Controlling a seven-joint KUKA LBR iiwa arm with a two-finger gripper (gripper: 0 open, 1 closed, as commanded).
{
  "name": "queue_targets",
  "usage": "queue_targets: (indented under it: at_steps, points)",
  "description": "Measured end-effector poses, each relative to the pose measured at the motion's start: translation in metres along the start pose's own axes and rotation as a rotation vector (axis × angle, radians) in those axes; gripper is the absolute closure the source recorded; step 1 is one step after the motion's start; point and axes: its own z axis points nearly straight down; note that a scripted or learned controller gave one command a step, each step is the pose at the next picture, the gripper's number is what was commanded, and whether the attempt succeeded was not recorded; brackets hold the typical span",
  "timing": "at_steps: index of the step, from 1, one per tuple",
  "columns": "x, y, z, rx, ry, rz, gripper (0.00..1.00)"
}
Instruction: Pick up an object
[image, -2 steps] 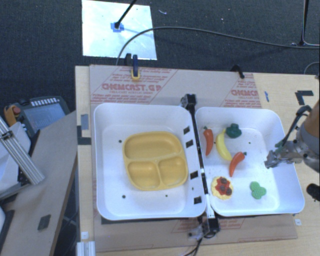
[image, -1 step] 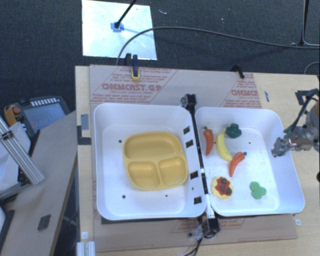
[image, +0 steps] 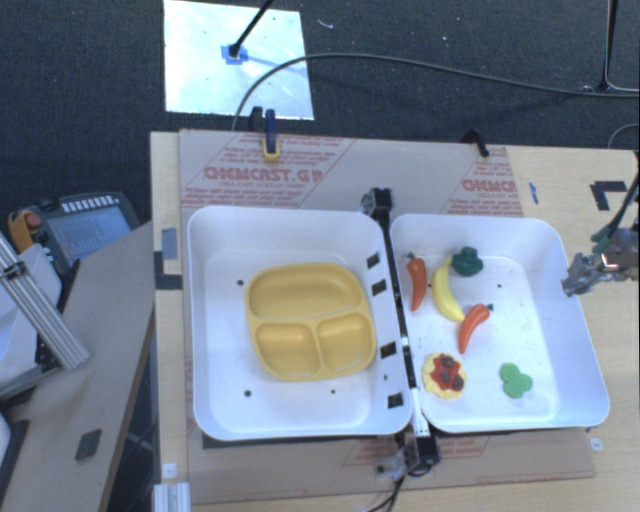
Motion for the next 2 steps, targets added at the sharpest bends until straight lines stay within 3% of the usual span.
queue_targets:
  at_steps: [2]
  points:
    - [0.094,0.005,0.005,0.005,0.004,-0.003,1.0]
